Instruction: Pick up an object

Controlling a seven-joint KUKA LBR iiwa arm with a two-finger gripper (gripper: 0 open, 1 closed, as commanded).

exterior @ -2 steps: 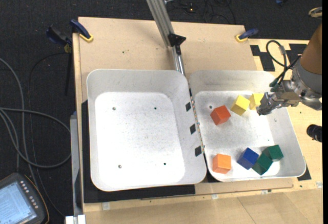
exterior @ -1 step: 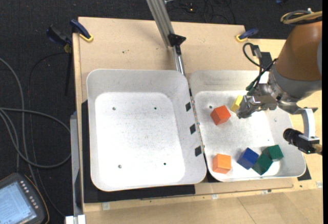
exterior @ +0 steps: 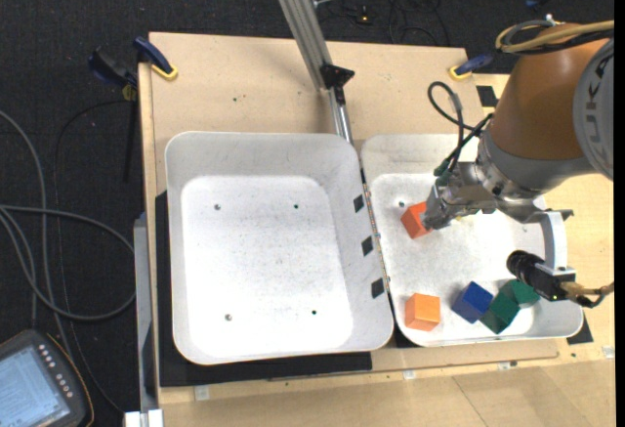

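Camera view: right bin (exterior: 391, 161) holds two orange blocks (exterior: 423, 311), one blue (exterior: 475, 301), one green (exterior: 505, 307); jaws' state unclear.

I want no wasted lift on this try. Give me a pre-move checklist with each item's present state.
1. End effector over the right bin: ok.
2. End effector right beside the red-orange block: ok.
3. Block seen between its fingers: cannot tell, the arm hides them.
4. Red-orange block stands apart from the other blocks: ok.
5. Orange block, blue block and green block lie along the bin's near edge, away from the end effector: ok.
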